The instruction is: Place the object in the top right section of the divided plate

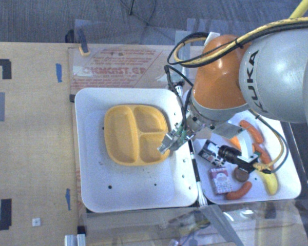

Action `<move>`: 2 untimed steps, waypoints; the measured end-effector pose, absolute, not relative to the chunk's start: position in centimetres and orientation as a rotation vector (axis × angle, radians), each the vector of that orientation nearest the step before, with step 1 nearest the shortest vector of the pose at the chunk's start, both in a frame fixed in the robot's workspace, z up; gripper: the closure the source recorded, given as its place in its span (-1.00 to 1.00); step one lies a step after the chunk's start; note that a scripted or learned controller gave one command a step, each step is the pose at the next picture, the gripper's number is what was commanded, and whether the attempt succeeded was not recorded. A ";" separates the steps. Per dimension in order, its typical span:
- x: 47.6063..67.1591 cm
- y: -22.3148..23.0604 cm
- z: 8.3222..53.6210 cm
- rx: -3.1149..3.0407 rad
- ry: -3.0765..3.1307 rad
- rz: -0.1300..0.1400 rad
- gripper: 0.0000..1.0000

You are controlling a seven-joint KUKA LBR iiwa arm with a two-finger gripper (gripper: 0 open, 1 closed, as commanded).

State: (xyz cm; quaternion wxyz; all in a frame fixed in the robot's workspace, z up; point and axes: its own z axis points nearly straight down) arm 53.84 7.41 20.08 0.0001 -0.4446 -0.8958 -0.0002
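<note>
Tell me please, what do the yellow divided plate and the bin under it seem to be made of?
The divided plate looks like moulded plastic: even yellow colour, rounded ridges, soft sheen. The left bin seems white plastic too, smooth and matte with rounded corners, though painted metal is possible.

Divided plate (128,137) in left bin (92,188), hand (169,141) at its right edge, food items (254,135) in right bin (292,188)
</note>
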 end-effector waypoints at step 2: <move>51.0 -4.6 22.2 -1.312 -2.859 -0.004 1.00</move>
